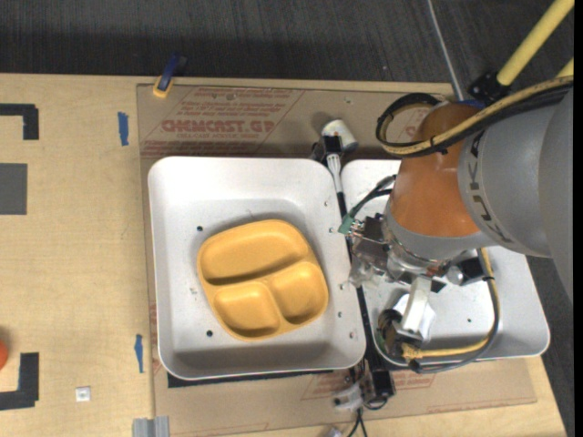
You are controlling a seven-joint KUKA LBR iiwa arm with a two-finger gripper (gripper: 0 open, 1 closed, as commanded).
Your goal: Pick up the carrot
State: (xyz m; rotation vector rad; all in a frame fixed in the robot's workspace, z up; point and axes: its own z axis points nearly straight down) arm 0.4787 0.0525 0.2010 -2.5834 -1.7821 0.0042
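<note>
L bin [175, 244] - yellow 3-compartment plate [264, 276] lies in it, approx. ctr | R bin [521, 309] - arm [519, 180] w/ orange band over it, covers most of bin | gripper [396, 276] over R bin's L half, near the bins' shared edge; spread or pressed together: cannot tell | carrot loc.: cannot tell

Robotics lab: plywood bench [73, 244], blue tape marks [123, 127], white bins [173, 262], cabled industrial arm [515, 180].
</note>
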